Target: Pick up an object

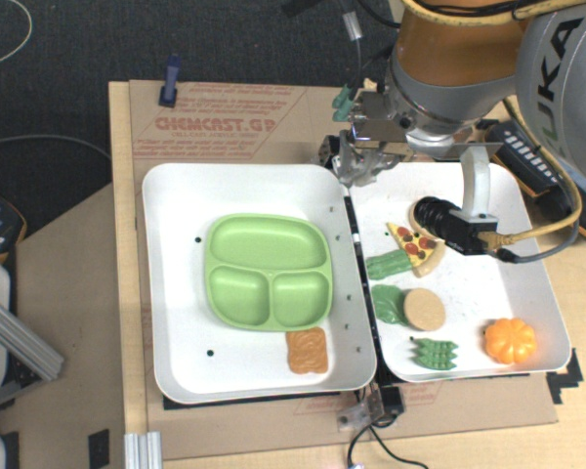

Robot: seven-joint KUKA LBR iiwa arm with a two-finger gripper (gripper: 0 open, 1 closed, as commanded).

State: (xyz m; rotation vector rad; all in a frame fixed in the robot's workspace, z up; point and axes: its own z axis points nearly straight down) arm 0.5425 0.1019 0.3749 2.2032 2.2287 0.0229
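My gripper (355, 161) hangs below the grey and orange wrist, over the far end of the divider between the two bins. In the right bin (537, 281) lie a pizza slice (416, 244), a long green vegetable piece (389, 265), a round tan cookie (426, 309) overlapping a green leaf (388, 304), a green pea pod (435, 353) and an orange pumpkin (509, 341). These all lie nearer the camera than the gripper. A green divided plate (270, 270) and an orange-brown toast piece (308, 350) sit in the left bin (171, 262).
A black cable fitting (452, 225) and a white bracket (477, 186) from the arm hang over the right bin's far half, just beyond the pizza slice. Both bins rest on a cardboard sheet (225, 115) bearing a blue clip (169, 81).
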